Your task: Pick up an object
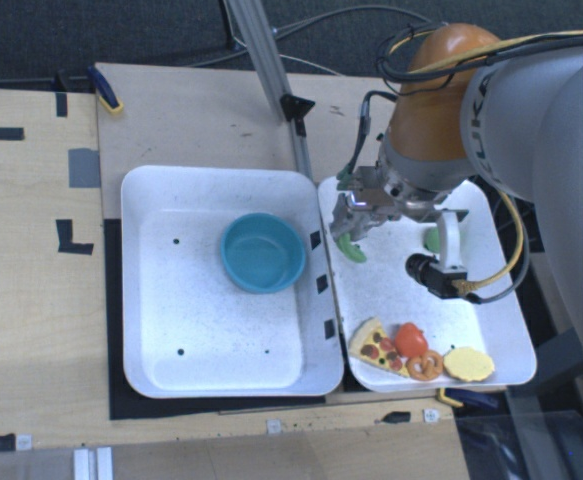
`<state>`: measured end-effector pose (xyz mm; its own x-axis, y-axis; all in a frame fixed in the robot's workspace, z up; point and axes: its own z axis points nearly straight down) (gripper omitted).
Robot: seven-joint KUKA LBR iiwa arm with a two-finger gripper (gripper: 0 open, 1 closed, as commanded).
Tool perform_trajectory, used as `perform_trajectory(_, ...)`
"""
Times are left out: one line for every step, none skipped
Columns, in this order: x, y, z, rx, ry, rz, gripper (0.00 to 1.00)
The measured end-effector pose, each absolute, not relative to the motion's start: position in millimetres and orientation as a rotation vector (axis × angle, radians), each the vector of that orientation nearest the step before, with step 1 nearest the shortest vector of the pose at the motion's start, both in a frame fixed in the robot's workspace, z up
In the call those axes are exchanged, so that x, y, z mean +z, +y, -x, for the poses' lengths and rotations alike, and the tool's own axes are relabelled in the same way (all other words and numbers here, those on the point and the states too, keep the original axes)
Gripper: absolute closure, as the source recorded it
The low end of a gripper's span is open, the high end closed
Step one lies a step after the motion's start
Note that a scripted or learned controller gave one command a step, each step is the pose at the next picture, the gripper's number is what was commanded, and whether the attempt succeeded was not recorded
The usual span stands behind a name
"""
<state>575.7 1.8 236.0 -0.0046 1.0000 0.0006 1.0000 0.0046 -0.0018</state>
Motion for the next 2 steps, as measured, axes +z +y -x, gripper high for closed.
perform_trajectory(240.0, 45.7, -566.8, 0.0, -2.225, 2.216, 1.0)
perform_trajectory(231.8, 87.2, -553.5, 0.001, -2.225, 2.216, 1.0)
